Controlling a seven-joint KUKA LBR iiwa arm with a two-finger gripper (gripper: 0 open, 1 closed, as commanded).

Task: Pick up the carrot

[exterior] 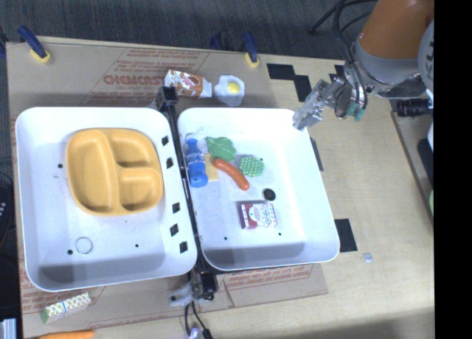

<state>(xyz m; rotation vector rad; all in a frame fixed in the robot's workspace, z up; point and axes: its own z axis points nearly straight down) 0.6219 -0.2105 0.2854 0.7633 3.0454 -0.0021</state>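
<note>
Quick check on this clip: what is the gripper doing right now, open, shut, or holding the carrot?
Gripper: holding nothing, above the right bin's top right corner; open or closed cannot be told. The carrot lies in that bin.

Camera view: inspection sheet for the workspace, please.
Surface: bench with two white bins; cardboard under them.
Job's things: carrot lying in right bin, untouched.
Clutter: blue bottle, green items, red-and-white packet beside the carrot; yellow tray in left bin.
Grippers: gripper above the right bin's far right corner, holding nothing.
Cables: black cable at the front edge.
Surroundings: blue clamps, dark floor.
</note>
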